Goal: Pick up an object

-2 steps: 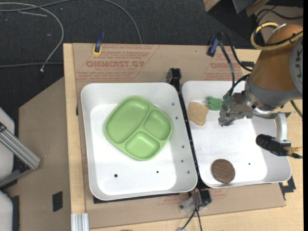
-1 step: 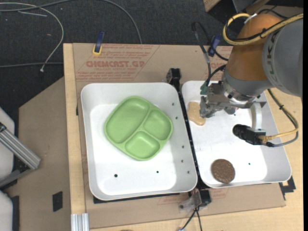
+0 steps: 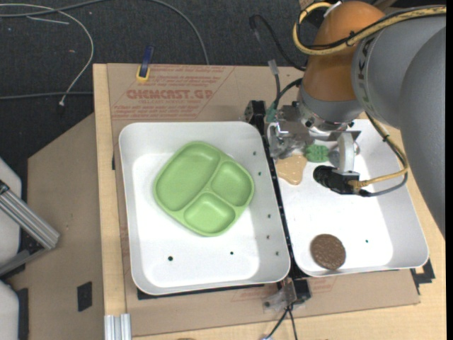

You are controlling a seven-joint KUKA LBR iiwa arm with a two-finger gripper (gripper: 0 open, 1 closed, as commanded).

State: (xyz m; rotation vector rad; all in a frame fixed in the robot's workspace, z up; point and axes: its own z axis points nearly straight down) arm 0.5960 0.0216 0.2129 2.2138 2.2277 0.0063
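Observation:
In the camera view my gripper (image 3: 311, 142) hangs low over the far left part of the right bin (image 3: 382, 218). A small green object (image 3: 316, 151) shows just under it, partly hidden by the wrist. Touching that spot on the left lies a tan flat piece (image 3: 291, 168). A brown round disc (image 3: 328, 251) rests near the right bin's front edge. The left bin (image 3: 141, 246) holds a light green sectioned plate (image 3: 204, 188).
The grey arm with its orange band (image 3: 340, 55) covers the far right of the right bin. Both bins sit on a cardboard sheet (image 3: 177, 91). A blue clip (image 3: 146, 61) lies at the cardboard's far edge.

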